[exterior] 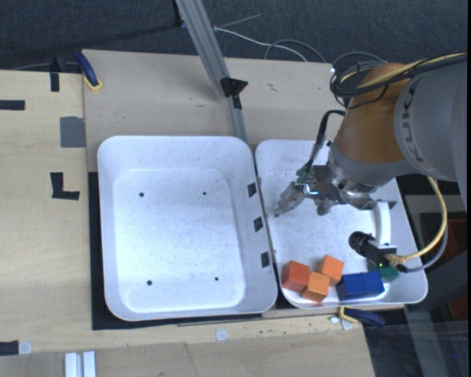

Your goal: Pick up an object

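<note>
Three orange blocks cluster at the near edge of the right bin, with a blue block lying just to their right. My gripper hangs over the middle of the right bin, behind the blocks and apart from them. Its fingers are spread and point left toward the divider, with nothing between them.
The left bin sits beside the right one, with black clips along the shared edge. A slanted metal pole rises behind the bins. A black-and-green fitting with a yellow cable sits near the right bin's right side.
</note>
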